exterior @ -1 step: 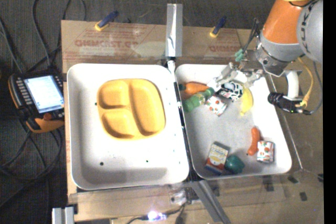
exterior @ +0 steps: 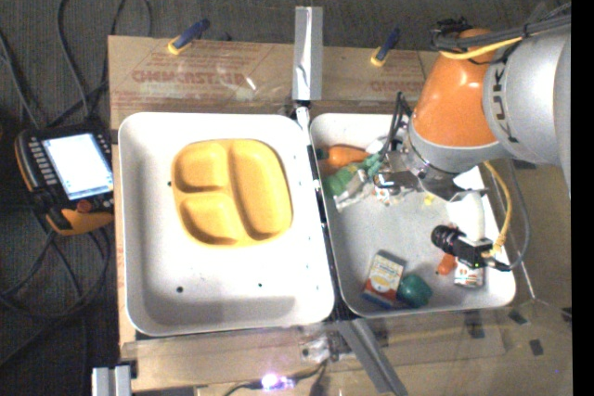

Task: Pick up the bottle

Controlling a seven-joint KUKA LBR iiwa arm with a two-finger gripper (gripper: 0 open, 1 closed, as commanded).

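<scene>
A: Where is the arm's gripper (exterior: pixel 385 183)?

B: Low over the upper left part of the right bin (exterior: pixel 422 292), under the orange wrist band. Whether it is wide or narrow cannot be told, since the wrist covers most of it.

A: And the bottle (exterior: pixel 349 184)?

B: It appears to be the clear, greenish item lying on its side just left of the gripper, close to the bin's left wall and below an orange object (exterior: pixel 345 155). The two look close to touching, but nothing shows the bottle being held.

A: How would it handle?

B: Probably light, thin plastic, smooth and apt to roll or slip. A grasp across the middle of its body, square to its long axis, seems safest.

A: What else is around?

B: A small carton (exterior: pixel 382 275) and a green thing (exterior: pixel 415 290) lie near the front wall. The left bin (exterior: pixel 139 292) holds a yellow divided tray (exterior: pixel 232 190).
</scene>
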